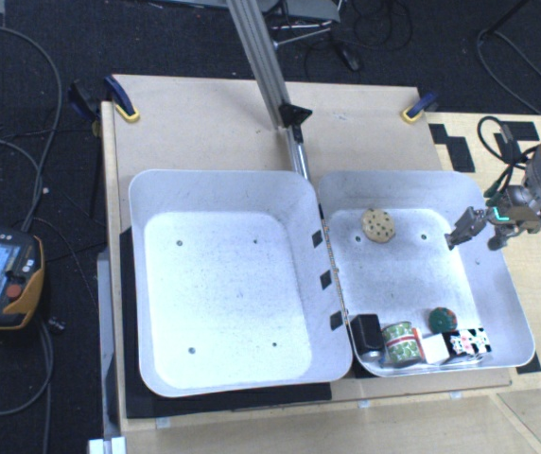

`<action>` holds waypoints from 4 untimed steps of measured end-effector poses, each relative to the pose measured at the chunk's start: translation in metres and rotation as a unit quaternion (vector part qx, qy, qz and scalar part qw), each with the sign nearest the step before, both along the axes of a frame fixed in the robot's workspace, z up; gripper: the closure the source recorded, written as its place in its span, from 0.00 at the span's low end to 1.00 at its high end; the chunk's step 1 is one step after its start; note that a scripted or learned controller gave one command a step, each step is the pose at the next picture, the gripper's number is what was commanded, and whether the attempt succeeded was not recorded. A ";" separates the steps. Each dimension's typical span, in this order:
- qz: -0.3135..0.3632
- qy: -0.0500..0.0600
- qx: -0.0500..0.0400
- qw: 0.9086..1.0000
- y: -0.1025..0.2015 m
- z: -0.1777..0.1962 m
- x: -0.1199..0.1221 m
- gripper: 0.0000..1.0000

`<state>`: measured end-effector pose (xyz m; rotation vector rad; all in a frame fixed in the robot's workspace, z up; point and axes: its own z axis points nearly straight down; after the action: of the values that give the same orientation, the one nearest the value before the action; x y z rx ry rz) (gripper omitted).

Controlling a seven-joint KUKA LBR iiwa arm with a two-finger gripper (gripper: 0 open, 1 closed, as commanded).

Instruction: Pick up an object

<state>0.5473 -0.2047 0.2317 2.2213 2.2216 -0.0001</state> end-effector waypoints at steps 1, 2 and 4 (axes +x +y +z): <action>0.000 0.000 0.000 1.000 0.000 0.000 0.000 0.00; 0.000 0.003 0.001 1.000 0.008 -0.060 0.001 0.00; 0.000 -0.001 0.000 1.000 -0.001 -0.142 0.000 0.00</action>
<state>0.5473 -0.2060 0.0896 2.2197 2.2198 0.0020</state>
